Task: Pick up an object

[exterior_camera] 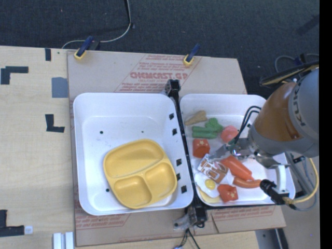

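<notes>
My gripper point(227, 150) hangs low over the middle of the right bin point(223, 99), reaching in from the right under the arm's orange band point(277, 115). It sits just above several toy foods: a red cube point(201, 148) to its left, a pink-red ball point(230, 134) behind it, and an orange-red pepper shape point(238, 168) in front of it. A white and red packet point(210, 169) lies beside the pepper. I see nothing clearly gripped.
The right bin also holds a green piece point(206, 128), a tan piece point(196, 118), an orange sausage point(247, 182), a small red block point(228, 193) and a fried egg point(208, 186). A yellow divided plate point(140, 173) lies in the left bin point(88, 139).
</notes>
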